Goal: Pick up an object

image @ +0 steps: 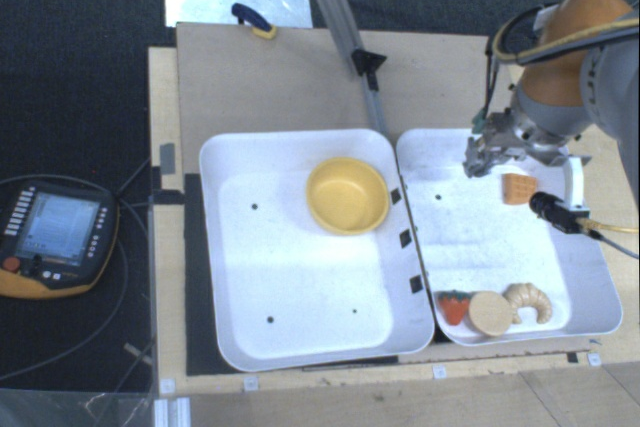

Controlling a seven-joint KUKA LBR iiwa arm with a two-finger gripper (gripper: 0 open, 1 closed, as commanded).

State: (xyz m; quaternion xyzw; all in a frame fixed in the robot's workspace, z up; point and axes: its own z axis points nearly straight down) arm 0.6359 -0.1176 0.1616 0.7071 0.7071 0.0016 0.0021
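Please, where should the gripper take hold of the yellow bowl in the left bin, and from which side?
Probably the rim, from straight above. The yellow bowl stands upright, mouth open, and looks too wide to span, so pinch its wall. Take the lower-left rim, where the left bin floor is bare.

Left bin (pixel 230 315): floor mostly open. Sole obstacle is yellow bowl (pixel 347 195) near back right corner, close to shared rims.
Right bin (pixel 603 315): centre bare, access from above free.
Front edge crowded: red toy fruit (pixel 455 307), round tan disc (pixel 490 313) and croissant (pixel 530 300) packed in row.
Orange block (pixel 517 188) at back, just beside gripper (pixel 480 162); arm (pixel 580 65) overhangs back right corner.
Slanted metal pole (pixel 335 0) ends at back rim between bins.
Black clips (pixel 405 237) stick out along divider.
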